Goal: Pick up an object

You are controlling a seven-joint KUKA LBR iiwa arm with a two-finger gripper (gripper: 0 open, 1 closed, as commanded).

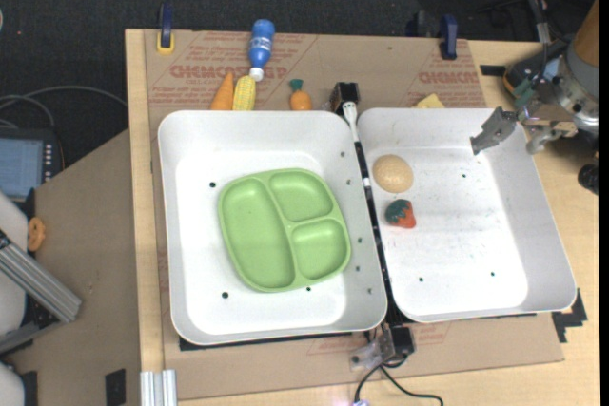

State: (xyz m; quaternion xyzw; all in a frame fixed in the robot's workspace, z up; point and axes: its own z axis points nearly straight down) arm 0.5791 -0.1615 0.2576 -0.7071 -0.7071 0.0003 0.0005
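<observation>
Here the tool [517,130] hangs open over the right bin [495,242], gripping nothing

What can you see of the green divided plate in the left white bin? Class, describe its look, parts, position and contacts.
The green divided plastic plate is a matte, light green tray with rounded corners and three compartments: one long section on its left, two smaller ones on its right. It lies flat, turned slightly askew, near the middle of the left shallow white bin, resting on the bin's floor. Its compartments hold nothing, and no other object touches it.
</observation>
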